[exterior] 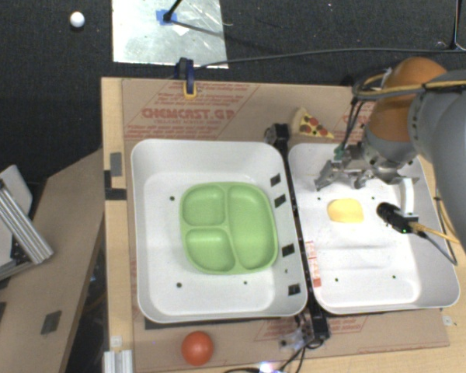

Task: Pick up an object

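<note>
I take the right bin (419,286) as my landmark. A yellow object (346,210) lies flat on its floor, toward the far end and a little nearer the wall it shares with the left bin (151,286). The gripper (343,171) sits just beyond the yellow object, over the bin's far end, its fingers spread apart with nothing between them and not touching the object. The arm (443,123) comes in over the bin's outer side. In the left bin rests a green divided tray (228,228). A toy pizza slice (312,126) lies on the board just past the right bin's far rim, and an orange ball (197,347) sits on the board beyond the left bin's near rim.
</note>
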Available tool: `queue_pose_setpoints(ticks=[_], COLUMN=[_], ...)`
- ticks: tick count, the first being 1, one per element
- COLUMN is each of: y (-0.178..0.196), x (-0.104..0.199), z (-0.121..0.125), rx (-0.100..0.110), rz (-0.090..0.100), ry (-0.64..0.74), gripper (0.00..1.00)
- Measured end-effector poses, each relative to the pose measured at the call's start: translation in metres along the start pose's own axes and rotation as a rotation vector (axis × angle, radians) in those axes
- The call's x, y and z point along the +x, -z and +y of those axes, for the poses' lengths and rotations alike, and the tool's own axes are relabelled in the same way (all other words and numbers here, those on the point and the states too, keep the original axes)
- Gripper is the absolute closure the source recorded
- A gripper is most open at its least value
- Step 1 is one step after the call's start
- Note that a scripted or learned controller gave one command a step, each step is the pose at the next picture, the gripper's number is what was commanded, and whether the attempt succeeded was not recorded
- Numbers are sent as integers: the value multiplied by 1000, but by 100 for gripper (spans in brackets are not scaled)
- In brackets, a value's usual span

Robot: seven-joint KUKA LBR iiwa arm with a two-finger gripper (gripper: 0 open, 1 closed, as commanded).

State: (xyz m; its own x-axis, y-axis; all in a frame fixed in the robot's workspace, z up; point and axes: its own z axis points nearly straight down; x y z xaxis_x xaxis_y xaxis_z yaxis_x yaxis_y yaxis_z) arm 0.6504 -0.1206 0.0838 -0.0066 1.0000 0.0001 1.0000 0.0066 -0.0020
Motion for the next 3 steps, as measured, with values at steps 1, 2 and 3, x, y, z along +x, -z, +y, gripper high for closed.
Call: queue_pose_setpoints(ticks=[1, 2, 3], y=[15, 59, 104], x=[0, -2, 3], z=[2, 5, 4], rx=[-7, -8, -9], rz=[-1, -1, -1], ry=[2, -1, 0], gripper=[100, 100, 100])
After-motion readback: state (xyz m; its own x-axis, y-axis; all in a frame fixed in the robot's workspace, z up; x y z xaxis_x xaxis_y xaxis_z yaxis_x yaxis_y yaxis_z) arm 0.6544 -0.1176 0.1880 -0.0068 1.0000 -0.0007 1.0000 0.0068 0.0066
